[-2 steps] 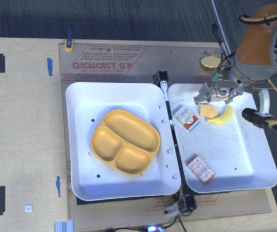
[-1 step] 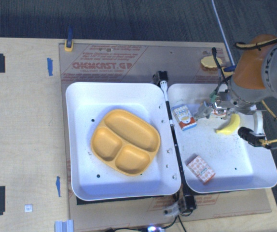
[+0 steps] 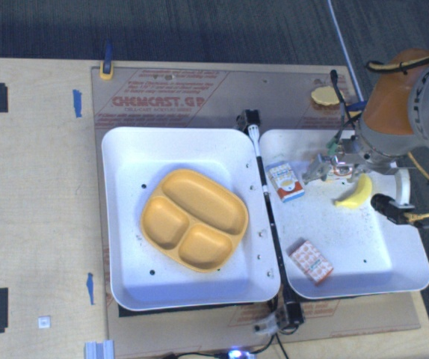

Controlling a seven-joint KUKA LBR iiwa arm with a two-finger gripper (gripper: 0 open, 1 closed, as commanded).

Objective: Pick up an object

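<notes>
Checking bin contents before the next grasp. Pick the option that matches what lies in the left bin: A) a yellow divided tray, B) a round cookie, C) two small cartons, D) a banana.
A: the yellow divided tray lies alone in the left bin, while the banana and the two small cartons are in the right bin.

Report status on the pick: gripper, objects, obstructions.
Gripper low in right white bin, fingers unclear. Yellow banana just beside it, not held. Small blue-and-red carton and patterned red packet lie apart. Yellow three-compartment tray in left bin.
</notes>
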